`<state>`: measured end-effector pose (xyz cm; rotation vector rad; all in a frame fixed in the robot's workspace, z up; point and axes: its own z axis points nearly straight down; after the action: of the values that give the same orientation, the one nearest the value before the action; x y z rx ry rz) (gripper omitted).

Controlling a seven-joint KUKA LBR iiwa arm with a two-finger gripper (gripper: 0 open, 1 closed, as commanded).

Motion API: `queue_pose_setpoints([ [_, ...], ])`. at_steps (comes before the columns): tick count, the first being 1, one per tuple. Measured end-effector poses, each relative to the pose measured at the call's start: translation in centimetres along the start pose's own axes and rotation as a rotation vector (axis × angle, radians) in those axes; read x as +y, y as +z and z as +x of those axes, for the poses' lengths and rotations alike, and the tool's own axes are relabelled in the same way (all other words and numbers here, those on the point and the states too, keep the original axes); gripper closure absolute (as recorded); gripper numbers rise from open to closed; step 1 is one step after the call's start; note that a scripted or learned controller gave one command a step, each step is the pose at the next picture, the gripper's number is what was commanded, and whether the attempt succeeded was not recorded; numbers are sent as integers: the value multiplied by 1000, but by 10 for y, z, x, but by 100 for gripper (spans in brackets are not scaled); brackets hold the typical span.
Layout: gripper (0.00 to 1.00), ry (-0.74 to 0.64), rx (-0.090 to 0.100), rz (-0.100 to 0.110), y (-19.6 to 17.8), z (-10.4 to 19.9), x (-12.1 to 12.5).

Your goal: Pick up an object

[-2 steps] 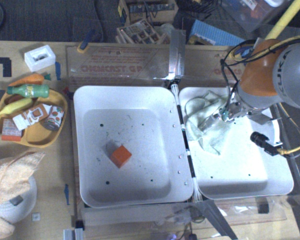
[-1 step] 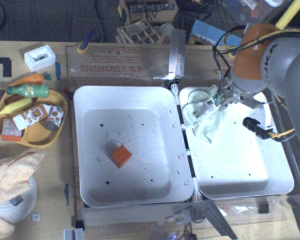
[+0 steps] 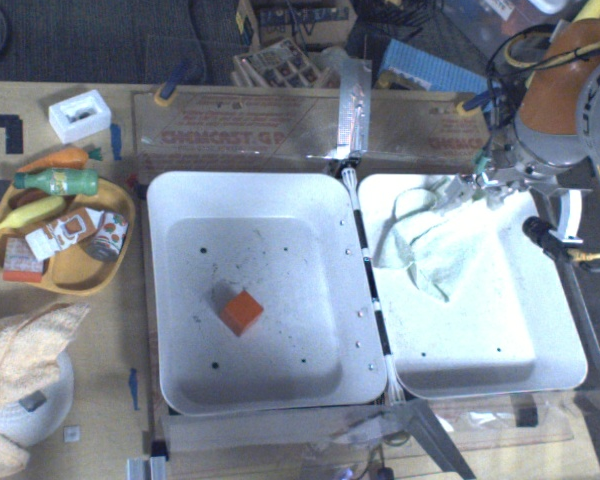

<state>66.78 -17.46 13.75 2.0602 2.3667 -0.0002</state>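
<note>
at the far left a yellow bowl (image 3: 55, 268) sits on the bench, piled with toy food: a green bottle (image 3: 58, 181), an orange carrot-like piece (image 3: 62, 158), a yellow banana shape (image 3: 25, 213) and a few small printed packets (image 3: 78, 230). above it rests one small white box (image 3: 80, 116). below it lies a tan cloth (image 3: 25, 368) with a pale rounded object (image 3: 30, 408) on top.

next come the two white bins. the left bin (image 3: 180, 218) holds one orange cube (image 3: 243, 312), lying a little left of and below the bin's middle, alone on the floor of the bin with a soft shadow beside it. a few dark specks dot the floor around it.

the right bin (image 3: 500, 358) holds one pale, see-through crumpled bag or wrap (image 3: 430, 243) in its upper left part.

at the upper right the arm (image 3: 565, 88) comes in, and its gripper (image 3: 485, 183) hangs over the top edge of the right bin, just beside the upper edge of the wrap. i cannot tell whether it is open or closed; that part is too blurred and pale. the cube is well apart from the gripper, over in the other bin, to its left and lower in the view, with the divide between the bins in between.

count: two bins, one cube, one wrap, one bowl, one box.
</note>
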Motion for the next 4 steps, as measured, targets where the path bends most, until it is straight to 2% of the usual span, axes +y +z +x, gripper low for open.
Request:
queue_pose_setpoints([
  [1, 0, -108, -2, -8, 48, 55, -34],
  [2, 0, -50, 2, 3, -33, 55, -48],
  [3, 0, 108, 1, 2, -22, 10, -50],
  [4, 100, 106, -1, 1, -30, 9, -49],
])
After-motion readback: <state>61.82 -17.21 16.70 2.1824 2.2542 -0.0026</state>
